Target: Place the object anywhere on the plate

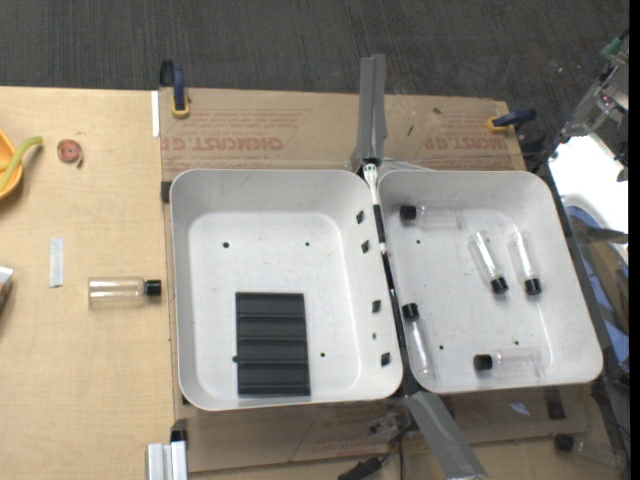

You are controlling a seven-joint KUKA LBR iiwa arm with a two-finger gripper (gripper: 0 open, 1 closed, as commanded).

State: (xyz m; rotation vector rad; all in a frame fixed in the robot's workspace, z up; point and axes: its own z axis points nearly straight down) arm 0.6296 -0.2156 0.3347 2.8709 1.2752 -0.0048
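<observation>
Lowest vial [508, 363] is lying in right bin [560, 268], plate [271, 345] in left bin [200, 268]. I'm not seeing the tool's state. Clear round vials are risking rolling off.

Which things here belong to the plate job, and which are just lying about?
Job:
- black ribbed plate in the left bin
- five clear vials, black caps, in the right bin, e.g. one

Lying about:
- vial on the bench
- small white strip
- blue clamps
- brown disc

Bench [90, 368]: two white bins [270, 198], cardboard [300, 128], vial [122, 289].
</observation>
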